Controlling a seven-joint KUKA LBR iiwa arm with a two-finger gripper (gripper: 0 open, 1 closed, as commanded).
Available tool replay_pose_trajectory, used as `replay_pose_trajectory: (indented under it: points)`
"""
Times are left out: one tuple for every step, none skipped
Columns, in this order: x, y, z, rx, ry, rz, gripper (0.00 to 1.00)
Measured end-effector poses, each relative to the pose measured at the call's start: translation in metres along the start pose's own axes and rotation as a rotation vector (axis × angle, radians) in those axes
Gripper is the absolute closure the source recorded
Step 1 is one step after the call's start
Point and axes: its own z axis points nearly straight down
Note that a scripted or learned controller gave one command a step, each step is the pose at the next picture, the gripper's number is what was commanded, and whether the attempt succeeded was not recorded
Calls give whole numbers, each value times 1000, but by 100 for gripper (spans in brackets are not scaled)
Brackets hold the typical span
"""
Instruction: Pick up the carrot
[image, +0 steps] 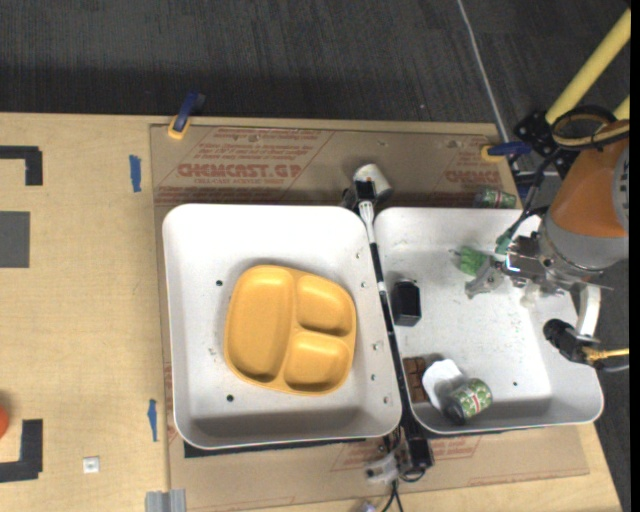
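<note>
camera view: carrot top (470, 261), right bin (480, 345), just beside arm (588, 215)

A sectioned plate (290, 328) lies in the left bin (190, 300); a can (467, 398) lies in the right bin (560, 390).

I see even, fairly bright light from overhead. The white bins (190, 330) glare a little, and the yellow tray (290, 328) carries soft highlights. Shadows are short and faint. Focus is soft overall; the arm (590, 200) at the right edge looks blurred.
</note>
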Motion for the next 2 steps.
replay_pose_trajectory:
  points:
    - [21, -61, 48, 4, 1, 604, 0]
    - [-20, -87, 48, 3, 0, 623, 0]
